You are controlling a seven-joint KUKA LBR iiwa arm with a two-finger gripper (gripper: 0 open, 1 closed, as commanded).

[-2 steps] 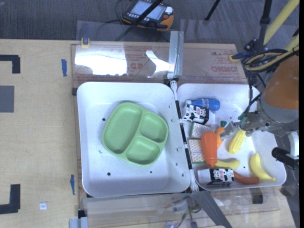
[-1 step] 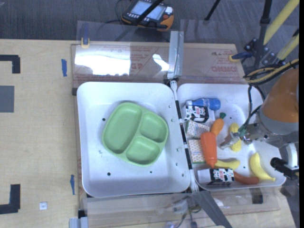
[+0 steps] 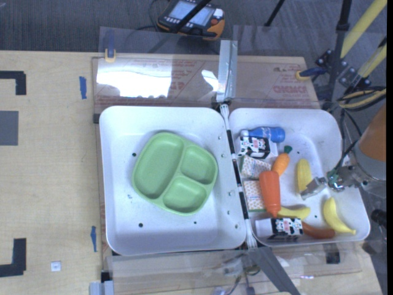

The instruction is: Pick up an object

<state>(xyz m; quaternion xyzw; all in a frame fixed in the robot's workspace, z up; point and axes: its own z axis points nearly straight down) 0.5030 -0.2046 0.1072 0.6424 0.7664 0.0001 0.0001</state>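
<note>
Tabletop (image 3: 49, 165): pale wood, carrying two shallow white bins side by side.
Milk carton, near (image 3: 286, 227): cow-print, lying flat at 6 o'clock in the right bin (image 3: 325, 121); a red-brown piece lies just beside it, too small to name.
Banana, near (image 3: 336, 216): at 5 o'clock, curved, long axis from 11 to 5 o'clock.
Carrot (image 3: 270, 192): bin centre-left, long axis near upright in view, from 12 to 6 o'clock; loose among its neighbours, so probably tumbled in rather than arranged.
Tool (image 3: 314, 187): at 3 o'clock over the right bin, low between the two bananas; cannot tell whether open or closed; nothing seen gripped.
Banana, far (image 3: 303, 174): likeliest pick, just left of the tool, long axis 12 to 6 o'clock.
Green divided plate (image 3: 175, 172): alone in the left bin (image 3: 116, 128).
Blue bottle (image 3: 268, 133): 11 o'clock, lying crosswise.
</note>
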